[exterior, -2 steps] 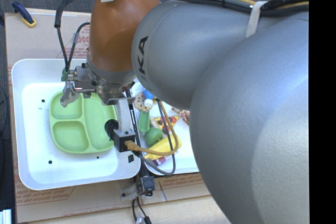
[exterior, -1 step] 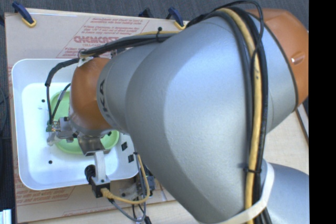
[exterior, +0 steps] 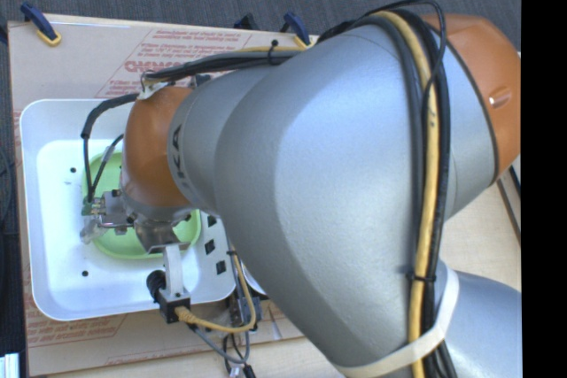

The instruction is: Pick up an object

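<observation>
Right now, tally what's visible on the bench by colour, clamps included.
Green: 1, a round green object in the left white bin, under the gripper, partly hidden by the arm.
Blue: 3, spring clamps on the cardboard sheet's edge.
White: 1, that bin.
Total: 5
</observation>
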Motion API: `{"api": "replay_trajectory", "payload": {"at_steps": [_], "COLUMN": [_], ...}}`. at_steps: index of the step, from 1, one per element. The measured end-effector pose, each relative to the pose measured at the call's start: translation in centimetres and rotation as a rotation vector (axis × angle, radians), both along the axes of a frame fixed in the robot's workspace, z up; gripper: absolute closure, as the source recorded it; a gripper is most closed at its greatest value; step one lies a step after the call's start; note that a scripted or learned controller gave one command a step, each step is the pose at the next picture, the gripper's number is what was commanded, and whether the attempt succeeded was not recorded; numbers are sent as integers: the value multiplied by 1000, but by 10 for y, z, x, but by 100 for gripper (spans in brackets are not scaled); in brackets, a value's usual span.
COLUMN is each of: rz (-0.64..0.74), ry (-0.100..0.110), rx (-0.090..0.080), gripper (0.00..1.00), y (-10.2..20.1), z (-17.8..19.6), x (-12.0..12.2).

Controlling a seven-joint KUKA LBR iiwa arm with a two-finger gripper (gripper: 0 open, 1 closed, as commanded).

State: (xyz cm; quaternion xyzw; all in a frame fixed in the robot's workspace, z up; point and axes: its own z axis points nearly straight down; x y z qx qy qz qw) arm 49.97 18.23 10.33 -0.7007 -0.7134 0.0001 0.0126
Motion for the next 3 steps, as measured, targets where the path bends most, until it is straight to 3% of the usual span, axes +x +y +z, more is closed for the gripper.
{"api": "replay_trajectory", "payload": {"at_steps": [1, 2, 3], "rz": [-8, 0, -7], "ry": [-12, -9, -13], "rx": [-19, -20, -12], "gripper": [0, 100, 100], "y": [36, 36, 39], "z": [-12, -3, 41], "x": [-15, -15, 45]}}
